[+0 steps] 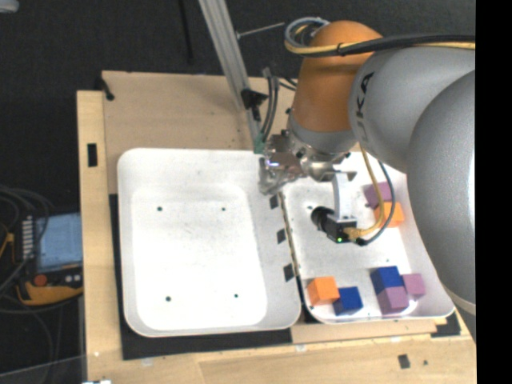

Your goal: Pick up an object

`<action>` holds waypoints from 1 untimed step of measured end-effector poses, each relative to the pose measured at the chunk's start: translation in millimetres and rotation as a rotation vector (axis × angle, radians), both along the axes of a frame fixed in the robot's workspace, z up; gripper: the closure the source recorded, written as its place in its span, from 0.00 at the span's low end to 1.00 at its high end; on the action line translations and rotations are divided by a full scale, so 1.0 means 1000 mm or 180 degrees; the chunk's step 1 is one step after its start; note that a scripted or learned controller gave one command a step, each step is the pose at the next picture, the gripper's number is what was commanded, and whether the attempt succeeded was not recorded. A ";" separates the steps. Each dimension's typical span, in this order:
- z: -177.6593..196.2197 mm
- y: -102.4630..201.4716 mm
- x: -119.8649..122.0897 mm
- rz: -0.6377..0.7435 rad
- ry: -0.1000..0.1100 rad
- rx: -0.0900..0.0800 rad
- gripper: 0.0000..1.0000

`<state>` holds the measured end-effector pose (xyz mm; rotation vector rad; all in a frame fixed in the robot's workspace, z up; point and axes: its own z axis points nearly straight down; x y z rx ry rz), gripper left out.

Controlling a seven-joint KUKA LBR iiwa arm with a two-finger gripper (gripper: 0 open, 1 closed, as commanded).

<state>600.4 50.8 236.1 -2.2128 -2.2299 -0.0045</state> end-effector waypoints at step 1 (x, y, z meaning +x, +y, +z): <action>-0.004 0.047 -0.003 -0.0002 0.0004 -0.0003 1.00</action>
